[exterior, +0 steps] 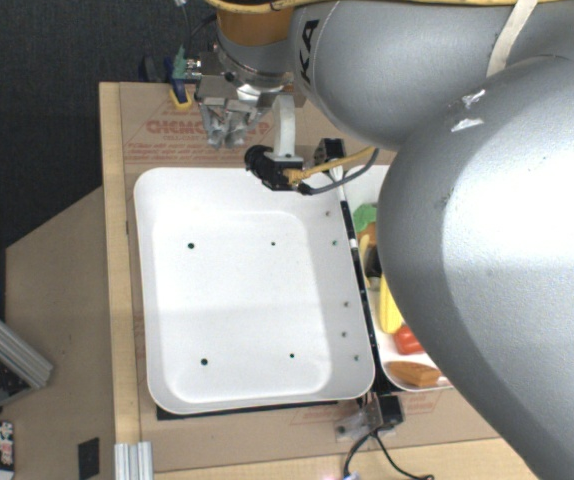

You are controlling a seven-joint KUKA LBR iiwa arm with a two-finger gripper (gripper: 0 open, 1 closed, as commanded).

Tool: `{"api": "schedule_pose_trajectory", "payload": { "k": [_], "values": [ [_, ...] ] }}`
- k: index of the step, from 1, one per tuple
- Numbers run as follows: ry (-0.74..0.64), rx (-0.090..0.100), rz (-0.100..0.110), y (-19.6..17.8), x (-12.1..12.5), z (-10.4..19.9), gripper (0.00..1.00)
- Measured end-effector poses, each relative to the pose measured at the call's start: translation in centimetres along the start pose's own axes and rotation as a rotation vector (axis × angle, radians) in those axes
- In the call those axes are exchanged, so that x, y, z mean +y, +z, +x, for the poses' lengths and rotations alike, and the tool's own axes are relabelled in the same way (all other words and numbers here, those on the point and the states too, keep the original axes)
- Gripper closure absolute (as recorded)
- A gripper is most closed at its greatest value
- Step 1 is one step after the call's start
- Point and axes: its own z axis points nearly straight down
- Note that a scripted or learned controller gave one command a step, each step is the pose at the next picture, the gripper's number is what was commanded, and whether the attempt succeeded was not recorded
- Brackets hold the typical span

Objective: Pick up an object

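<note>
Peeking past the arm, colourful objects (392, 313) (perhaps toy food); gripper (225, 128) state unclear.

Dark speckled floor (37, 58) behind a tan bench (67, 298), aluminium rail (7, 343) at its left edge.

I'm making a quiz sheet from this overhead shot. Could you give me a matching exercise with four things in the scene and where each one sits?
Things:
1. gripper
2. left bin
3. yellow object
4. orange band

Places:
A. in the right bin, beside the arm's big grey body
B. above the brown board past the left bin's far edge
C. top of the view, around the arm above the wrist
D. middle of the view, on the brown board

Pairs: 1-B, 2-D, 3-A, 4-C
</note>
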Motion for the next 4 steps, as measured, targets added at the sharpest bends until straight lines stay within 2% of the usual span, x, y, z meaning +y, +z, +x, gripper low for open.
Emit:
{"api": "schedule_pose_trajectory", "payload": {
  "k": [1, 2, 3, 4],
  "values": [
    [0.004, -0.003, 0.017, 9.7, -3.3, -0.2, 1.00],
    [0.002, 0.000, 0.003, 7.9, -2.9, -0.1, 1.00],
    [0.002, 0.000, 0.002, 6.8, -2.9, 0.0, 1.00],
    [0.001, 0.006, -0.016, -14.3, 0.0, -0.1, 1.00]
  ]
}}
